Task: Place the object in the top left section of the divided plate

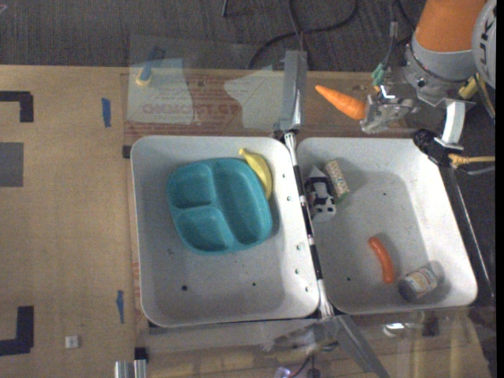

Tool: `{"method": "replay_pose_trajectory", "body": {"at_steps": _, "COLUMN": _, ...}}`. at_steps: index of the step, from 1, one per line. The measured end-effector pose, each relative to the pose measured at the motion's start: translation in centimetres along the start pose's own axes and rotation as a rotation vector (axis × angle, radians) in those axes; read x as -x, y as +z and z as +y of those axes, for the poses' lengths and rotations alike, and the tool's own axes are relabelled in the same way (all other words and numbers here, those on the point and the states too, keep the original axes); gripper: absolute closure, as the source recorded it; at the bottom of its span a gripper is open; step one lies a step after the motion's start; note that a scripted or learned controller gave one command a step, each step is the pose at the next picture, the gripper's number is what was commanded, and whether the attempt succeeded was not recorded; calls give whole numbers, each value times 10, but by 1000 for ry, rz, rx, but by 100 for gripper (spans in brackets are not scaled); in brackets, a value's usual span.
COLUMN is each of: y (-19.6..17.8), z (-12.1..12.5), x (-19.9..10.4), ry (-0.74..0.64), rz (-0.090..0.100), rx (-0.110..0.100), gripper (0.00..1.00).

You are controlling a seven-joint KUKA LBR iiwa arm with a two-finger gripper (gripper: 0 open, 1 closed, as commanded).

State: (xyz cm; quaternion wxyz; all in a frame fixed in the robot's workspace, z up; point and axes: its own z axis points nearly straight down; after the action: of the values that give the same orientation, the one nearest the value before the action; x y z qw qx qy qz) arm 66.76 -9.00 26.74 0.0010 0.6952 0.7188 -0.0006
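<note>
Nearest me a small can (417, 283) lies in the right bin (429, 211), and beyond it the gripper (376, 115) has its jaws clamped on the carrot (340, 99), well apart from the teal divided plate (220, 207), with a banana (260, 170) against its far rim.

A light brown desk (63, 235) fills most of the view under even, soft light. Black angular marks (20, 105) sit near its left edge, and short strips of blue tape (105, 110) lie on its surface. A clear plastic sheet (201, 93) with a reversed printed label rests at the desk's far side. Beyond the desk, a dark grey floor (118, 18) runs along the top, crossed by a looping black cable (303, 10).
</note>
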Motion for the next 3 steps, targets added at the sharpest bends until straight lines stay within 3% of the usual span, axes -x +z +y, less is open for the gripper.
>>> {"method": "replay_pose_trajectory", "body": {"at_steps": 1, "y": 68, "z": 3, "x": -113, "ry": -30, "rz": 3, "rx": -1, "gripper": 100}}
{"method": "replay_pose_trajectory", "body": {"at_steps": 2, "y": -35, "z": -10, "x": -111, "ry": -219, "rz": 1, "rx": 4, "gripper": 100}}
{"method": "replay_pose_trajectory", "body": {"at_steps": 3, "y": 83, "z": -118, "x": -116, "ry": -258, "rz": 3, "rx": 0, "gripper": 100}}
